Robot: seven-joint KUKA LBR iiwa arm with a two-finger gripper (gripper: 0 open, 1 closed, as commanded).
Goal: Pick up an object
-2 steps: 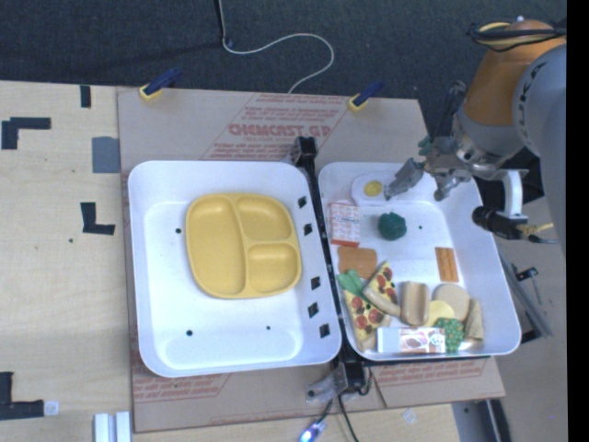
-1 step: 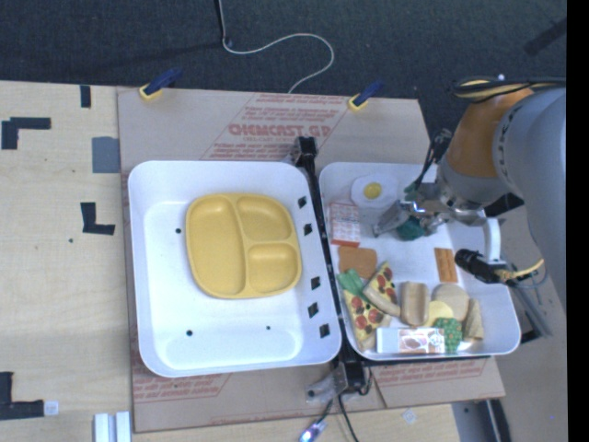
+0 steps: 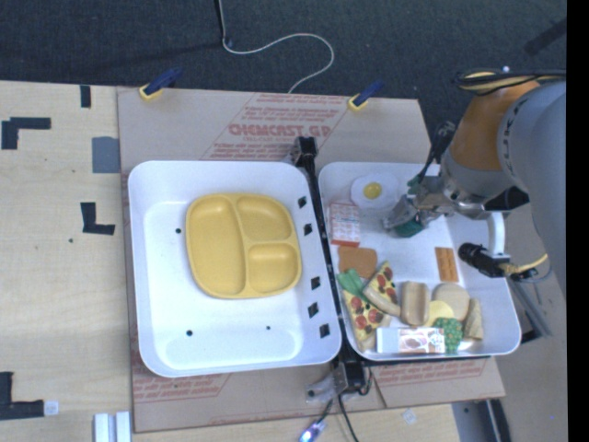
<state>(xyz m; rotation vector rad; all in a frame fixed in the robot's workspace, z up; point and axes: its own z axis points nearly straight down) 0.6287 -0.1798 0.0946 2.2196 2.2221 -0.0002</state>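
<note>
A: Where the desk (image 3: 55, 274) begins at the left, what do you note?

B: Bare wood with black marks. Next comes the left bin (image 3: 147, 274), which carries a yellow divided plate (image 3: 244, 245) lying flat near its centre.

A: And the right bin (image 3: 502, 334)?

B: It is just beside the left bin, their rims touching. At its upper end lies a fried egg (image 3: 370, 191); below that a small printed packet (image 3: 344, 223) and a brown cracker (image 3: 358, 261). Toy food is heaped along the lower edge: a pizza slice (image 3: 377, 291), bread pieces (image 3: 414, 302), a boxed item (image 3: 421, 341).

A: Location of the pincer (image 3: 411, 217)?

B: Inside the right bin, just right of the egg, low over a teal object (image 3: 409, 229). Whether it is open, closed or gripping, I cannot tell. The grey arm (image 3: 515, 145) enters from the right.
</note>
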